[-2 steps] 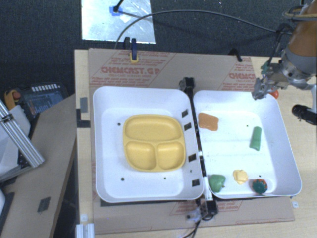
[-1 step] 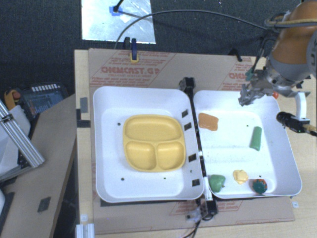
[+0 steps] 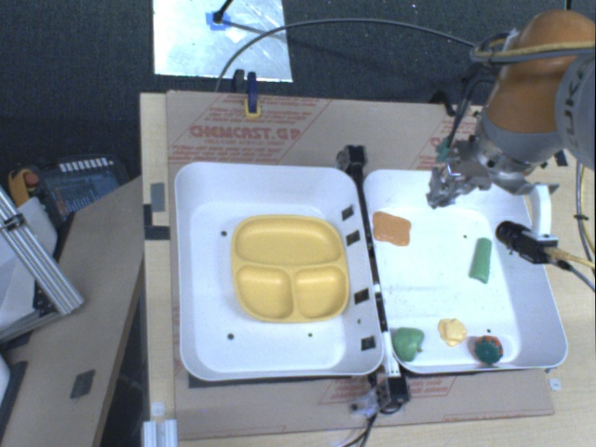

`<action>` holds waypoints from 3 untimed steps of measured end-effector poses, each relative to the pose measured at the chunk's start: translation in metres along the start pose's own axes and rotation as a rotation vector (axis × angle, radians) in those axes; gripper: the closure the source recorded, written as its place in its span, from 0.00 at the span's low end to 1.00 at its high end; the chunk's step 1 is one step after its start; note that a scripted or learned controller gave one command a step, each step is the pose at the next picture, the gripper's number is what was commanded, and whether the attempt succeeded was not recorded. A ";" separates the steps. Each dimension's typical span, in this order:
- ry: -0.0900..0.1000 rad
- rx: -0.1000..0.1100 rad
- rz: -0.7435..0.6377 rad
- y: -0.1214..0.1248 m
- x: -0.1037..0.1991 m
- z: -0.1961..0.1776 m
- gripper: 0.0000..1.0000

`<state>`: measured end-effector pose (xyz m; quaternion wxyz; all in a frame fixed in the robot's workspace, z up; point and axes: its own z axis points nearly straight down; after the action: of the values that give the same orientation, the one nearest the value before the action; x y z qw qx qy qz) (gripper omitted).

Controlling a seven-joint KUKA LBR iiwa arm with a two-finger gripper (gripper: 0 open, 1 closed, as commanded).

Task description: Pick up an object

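While the gripper (image 3: 445,192) hangs over the right bin's (image 3: 521,361) far edge, its finger state cannot be told; nothing visible sits between them. Nearest it lies the orange piece (image 3: 392,228).

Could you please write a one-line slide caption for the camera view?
Tool above the right bin near an orange piece; yellow tray in the left bin.
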<state>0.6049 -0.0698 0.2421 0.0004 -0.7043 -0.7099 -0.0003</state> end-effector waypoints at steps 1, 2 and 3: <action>0.001 0.001 -0.001 -0.018 0.052 0.013 1.00; 0.002 0.000 -0.003 -0.022 0.108 0.013 1.00; 0.002 0.000 -0.003 -0.039 0.164 0.006 1.00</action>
<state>0.5646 0.0942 0.2362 0.0010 -0.7033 -0.7109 -0.0009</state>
